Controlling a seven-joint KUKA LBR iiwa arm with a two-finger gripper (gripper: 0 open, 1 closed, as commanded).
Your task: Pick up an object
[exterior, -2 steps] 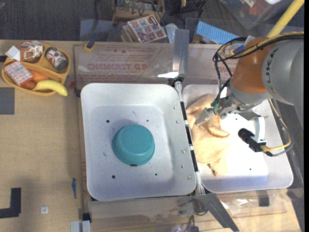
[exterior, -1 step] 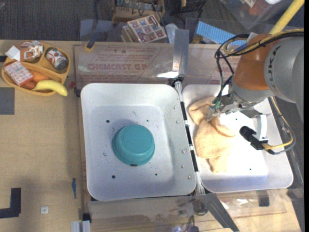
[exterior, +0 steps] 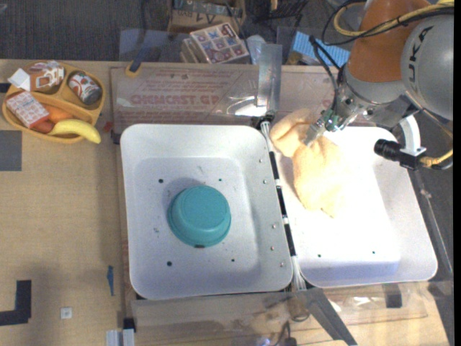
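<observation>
1. Pale yellow cloth point(exterior: 317, 175): lies crumpled in the right bin point(exterior: 403, 265), bunched against that bin's left wall and far-left corner; blown out by glare, folds hard to read.
2. Handling, judged: soft, limp, light. Likely to drape and trail when lifted, no fixed shape, not fragile. Little slip risk if a fold is pinched; thin single layer may pull free.
3. Best hold, judged: a raised ridge or bunched fold near the upper part of the heap, where material stands proud of the bin floor. Flat edges lying against the floor look poor for a pinch.
4. Gripper point(exterior: 317, 132): tip down at the upper part of the cloth, touching or just above it. Jaws too small and washed out to read; cannot tell how far apart, nor whether any cloth sits between them. No hold claimed.
5. Arm: grey body, orange band, reaching in from the right above the right bin's far edge.
6. Teal bowl point(exterior: 200, 215): upside down, middle of the left bin point(exterior: 144, 150), well apart from the gripper. Rigid, smooth, domed; judged harder to pinch than the cloth.
7. Bench point(exterior: 57, 229): yellow tray point(exterior: 14, 114) of toy food at far left, well clear of both bins.
</observation>
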